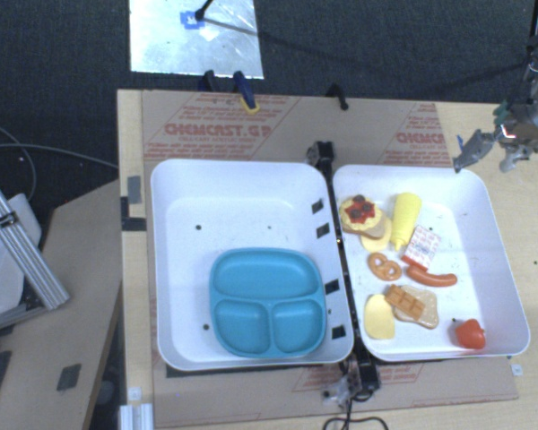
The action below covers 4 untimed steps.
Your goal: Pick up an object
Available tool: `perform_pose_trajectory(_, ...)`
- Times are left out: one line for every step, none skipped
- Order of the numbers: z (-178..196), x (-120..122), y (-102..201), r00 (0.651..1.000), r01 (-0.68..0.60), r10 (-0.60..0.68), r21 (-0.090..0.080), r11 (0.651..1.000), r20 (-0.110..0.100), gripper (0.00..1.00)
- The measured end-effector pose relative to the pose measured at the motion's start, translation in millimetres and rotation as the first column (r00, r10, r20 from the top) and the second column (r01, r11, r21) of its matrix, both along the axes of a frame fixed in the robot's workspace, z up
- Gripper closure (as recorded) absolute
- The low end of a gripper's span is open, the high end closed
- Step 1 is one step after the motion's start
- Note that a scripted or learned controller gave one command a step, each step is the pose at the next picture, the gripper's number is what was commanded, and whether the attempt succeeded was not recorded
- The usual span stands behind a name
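Nothing picked up yet: the grasp is all still to do.
The gripper [484,146] hovers beyond the right bin's [507,267] far corner, its fingers apart and bare; the toy foods, like the yellow bottle [405,219] and sausage [430,278], lie in that bin.
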<state>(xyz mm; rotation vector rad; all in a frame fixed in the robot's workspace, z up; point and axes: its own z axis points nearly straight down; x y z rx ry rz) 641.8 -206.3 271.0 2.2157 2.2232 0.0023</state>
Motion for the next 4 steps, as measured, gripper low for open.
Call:
perform_pose_trajectory(-143.1, 27.0, 65.9, 1.0, -0.007, 0.007, 0.004, 1.0, -0.007, 0.0)
perform_pose_trajectory(-165.7, 13.9, 83.3, 1.0, 0.003, -0.003, -0.003, 1.0, 0.008, 0.0)
perform_pose_trajectory(-157.7, 13.6, 84.8, 1.0, 0.001, -0.001, -0.001, 1.0, 0.006, 1.0)
perform_pose_trajectory(-169.7, 17.1, 95.6, 1.0, 0.003, -0.003, -0.003, 1.0, 0.004, 1.0)
